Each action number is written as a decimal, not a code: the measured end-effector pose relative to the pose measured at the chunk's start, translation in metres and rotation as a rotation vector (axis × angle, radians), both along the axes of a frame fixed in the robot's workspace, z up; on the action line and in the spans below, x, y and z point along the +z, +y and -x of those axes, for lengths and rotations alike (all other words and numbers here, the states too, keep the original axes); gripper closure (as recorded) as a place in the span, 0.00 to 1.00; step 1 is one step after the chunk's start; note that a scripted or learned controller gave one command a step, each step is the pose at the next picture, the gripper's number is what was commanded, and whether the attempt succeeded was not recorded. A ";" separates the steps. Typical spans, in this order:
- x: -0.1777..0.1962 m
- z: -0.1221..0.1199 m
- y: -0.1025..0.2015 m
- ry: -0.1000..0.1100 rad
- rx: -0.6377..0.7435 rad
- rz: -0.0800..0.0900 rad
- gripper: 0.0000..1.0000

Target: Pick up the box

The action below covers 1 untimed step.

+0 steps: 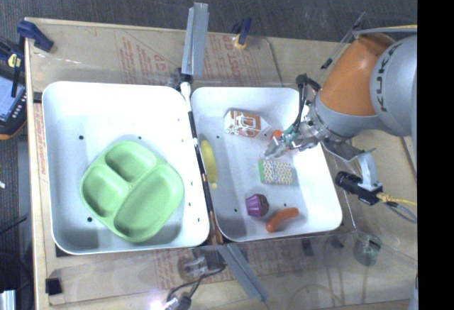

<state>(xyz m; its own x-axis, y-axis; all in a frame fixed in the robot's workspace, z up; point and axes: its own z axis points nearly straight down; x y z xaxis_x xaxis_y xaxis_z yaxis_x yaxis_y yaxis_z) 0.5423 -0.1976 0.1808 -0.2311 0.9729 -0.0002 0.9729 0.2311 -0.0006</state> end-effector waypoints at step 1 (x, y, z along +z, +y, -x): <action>-0.035 -0.045 -0.011 -0.001 0.296 0.001 1.00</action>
<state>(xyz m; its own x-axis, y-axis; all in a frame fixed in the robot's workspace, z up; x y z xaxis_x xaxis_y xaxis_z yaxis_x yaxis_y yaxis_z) 0.5869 -0.2088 0.1459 -0.5052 0.8630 -0.0017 0.8630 0.5052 0.0004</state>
